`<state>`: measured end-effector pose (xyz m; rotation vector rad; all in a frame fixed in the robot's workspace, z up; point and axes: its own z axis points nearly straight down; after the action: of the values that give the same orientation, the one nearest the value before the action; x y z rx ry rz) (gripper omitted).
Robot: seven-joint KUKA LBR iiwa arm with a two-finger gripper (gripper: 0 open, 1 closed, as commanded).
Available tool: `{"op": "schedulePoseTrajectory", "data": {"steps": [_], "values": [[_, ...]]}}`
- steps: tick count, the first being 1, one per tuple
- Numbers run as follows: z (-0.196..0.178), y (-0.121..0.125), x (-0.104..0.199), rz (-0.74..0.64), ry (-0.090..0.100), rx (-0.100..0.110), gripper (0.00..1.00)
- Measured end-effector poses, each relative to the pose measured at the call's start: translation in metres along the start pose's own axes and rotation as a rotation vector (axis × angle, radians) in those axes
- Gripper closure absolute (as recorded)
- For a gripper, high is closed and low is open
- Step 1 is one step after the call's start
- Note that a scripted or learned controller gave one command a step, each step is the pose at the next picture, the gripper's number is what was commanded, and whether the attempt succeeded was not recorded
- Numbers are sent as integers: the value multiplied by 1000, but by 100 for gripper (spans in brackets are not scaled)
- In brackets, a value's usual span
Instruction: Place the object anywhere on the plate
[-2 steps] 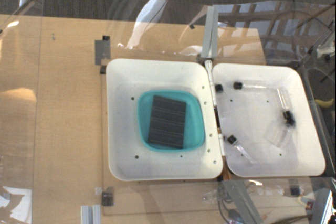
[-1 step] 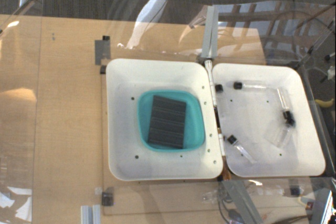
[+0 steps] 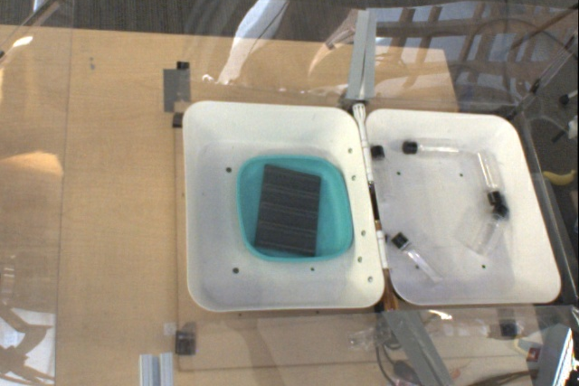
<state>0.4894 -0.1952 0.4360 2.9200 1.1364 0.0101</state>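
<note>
**As the dark block lies on the plate, jaw state cannot be told**

A dark ribbed rectangular block (image 3: 288,211) is seen lying flat on the teal plate (image 3: 338,230), well inside its rim and slightly tilted. The plate is set in the middle of the view's left white bin (image 3: 208,194). Several small clear tubes with black caps (image 3: 496,203) are scattered in the right white bin (image 3: 534,230), well apart from the block. Both bins are seated touching, side by side, on the wooden bench (image 3: 90,194).

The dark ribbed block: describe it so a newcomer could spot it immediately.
Find the left white bin of the two. A teal plate sits in its middle, and the dark ribbed block lies flat on that plate. It is the one dark grey, grooved rectangle there.
</note>
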Motion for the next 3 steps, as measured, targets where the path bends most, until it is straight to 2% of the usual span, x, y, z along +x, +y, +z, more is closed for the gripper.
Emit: {"op": "schedulePoseTrajectory", "data": {"steps": [1,2,3], "values": [[0,5,-5,90,1,1,0],[142,1,-5,254,-2,8,0],[331,-45,34,197,-3,11,0]]}}
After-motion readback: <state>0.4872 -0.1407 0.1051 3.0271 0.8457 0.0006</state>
